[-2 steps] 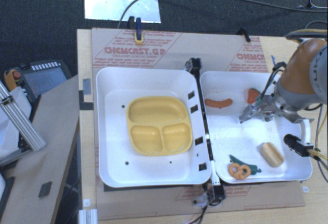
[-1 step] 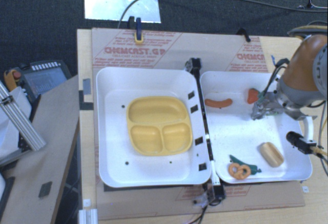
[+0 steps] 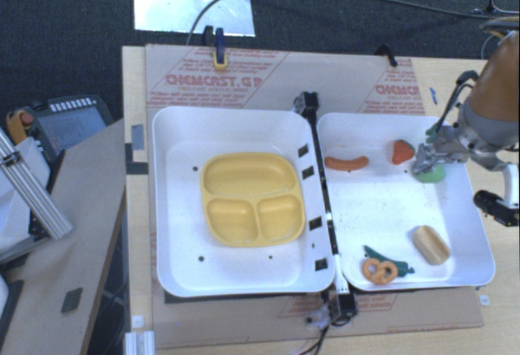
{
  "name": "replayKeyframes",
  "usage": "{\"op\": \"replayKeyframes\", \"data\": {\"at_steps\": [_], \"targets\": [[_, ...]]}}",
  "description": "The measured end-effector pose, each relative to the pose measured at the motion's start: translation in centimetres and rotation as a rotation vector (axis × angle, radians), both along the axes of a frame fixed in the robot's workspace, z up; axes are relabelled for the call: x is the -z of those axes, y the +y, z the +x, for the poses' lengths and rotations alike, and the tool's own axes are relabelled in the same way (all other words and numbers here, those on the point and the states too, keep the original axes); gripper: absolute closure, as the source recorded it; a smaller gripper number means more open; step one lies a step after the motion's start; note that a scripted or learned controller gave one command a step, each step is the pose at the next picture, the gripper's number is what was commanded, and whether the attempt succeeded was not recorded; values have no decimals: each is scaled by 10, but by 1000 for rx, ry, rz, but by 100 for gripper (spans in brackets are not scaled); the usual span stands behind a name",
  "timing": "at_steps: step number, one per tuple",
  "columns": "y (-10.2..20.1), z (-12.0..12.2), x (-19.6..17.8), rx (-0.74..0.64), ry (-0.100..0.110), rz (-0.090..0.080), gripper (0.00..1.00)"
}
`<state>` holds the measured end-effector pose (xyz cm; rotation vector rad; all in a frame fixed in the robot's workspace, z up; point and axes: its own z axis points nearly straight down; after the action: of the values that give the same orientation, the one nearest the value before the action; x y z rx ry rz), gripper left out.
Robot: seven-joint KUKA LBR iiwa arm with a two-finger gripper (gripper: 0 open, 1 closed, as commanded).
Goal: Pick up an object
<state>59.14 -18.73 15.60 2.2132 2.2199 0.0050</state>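
Note:
The right bin [image 3: 382, 215] holds several toy foods. An orange sausage [image 3: 347, 162] lies near its back left. A red strawberry-like piece [image 3: 402, 152] sits at the back. A green piece [image 3: 433, 175] lies just under my gripper [image 3: 424, 163], which hangs low at the bin's back right, right over it. A tan bread roll [image 3: 431, 244] rests at the front right. A pretzel [image 3: 379, 270] lies on a dark green leaf [image 3: 392, 261] at the front.
The left bin [image 3: 175, 183] bears a yellow divided plate [image 3: 248, 197]. A black divider with clips [image 3: 318, 199] runs between the bins. The arm [image 3: 496, 93] comes in from the right over the right bin's back corner.

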Motion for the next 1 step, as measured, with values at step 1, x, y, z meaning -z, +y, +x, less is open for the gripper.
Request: {"op": "replayKeyframes", "data": {"at_steps": [1], "targets": [[2,7,-45,-1,0,0,100]]}}
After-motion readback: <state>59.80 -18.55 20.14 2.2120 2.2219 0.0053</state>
